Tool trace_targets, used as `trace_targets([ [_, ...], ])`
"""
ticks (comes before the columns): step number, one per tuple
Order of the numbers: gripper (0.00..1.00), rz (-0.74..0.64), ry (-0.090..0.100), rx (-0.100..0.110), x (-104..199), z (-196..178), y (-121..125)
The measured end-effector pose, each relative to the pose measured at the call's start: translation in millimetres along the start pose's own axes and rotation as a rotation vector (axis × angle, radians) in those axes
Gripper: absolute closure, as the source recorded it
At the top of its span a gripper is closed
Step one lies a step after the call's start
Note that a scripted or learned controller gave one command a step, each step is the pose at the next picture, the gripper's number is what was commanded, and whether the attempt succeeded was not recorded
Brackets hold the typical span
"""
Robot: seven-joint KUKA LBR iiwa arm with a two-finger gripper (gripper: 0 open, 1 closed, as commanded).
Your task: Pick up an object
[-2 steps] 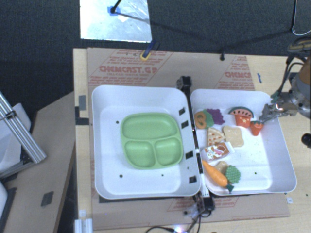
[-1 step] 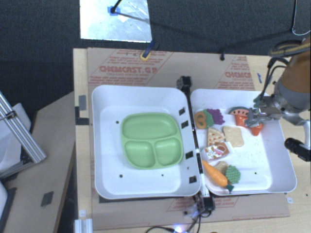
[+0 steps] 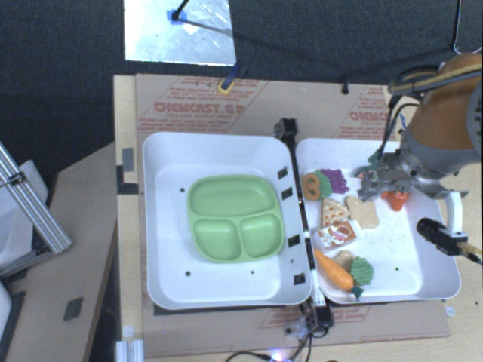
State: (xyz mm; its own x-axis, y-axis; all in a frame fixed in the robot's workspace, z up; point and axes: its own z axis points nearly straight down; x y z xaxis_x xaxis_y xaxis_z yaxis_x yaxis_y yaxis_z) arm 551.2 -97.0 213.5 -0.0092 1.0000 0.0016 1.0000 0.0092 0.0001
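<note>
the gripper hovers low in the right bin, beside a red toy; its opening cannot be told. likely the reach step; next, settle and close on it.

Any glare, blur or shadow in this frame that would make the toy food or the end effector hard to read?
Camera view: lighting is even and soft, with bright glare on the silver sheet at the top. The green tray and carrot are fairly sharp. The end effector is dim and slightly smeared, so its fingers are unreadable; a red item sits partly under it.
</note>
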Motion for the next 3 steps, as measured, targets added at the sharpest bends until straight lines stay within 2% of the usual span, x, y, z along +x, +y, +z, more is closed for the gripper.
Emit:
trace_targets([
  [2, 1.00, -0.001, 0.001, 0.000, 100, 0, -22],
  [3, 1.00, 0.003, -0.001, -0.002, 97, -20, -19],
])
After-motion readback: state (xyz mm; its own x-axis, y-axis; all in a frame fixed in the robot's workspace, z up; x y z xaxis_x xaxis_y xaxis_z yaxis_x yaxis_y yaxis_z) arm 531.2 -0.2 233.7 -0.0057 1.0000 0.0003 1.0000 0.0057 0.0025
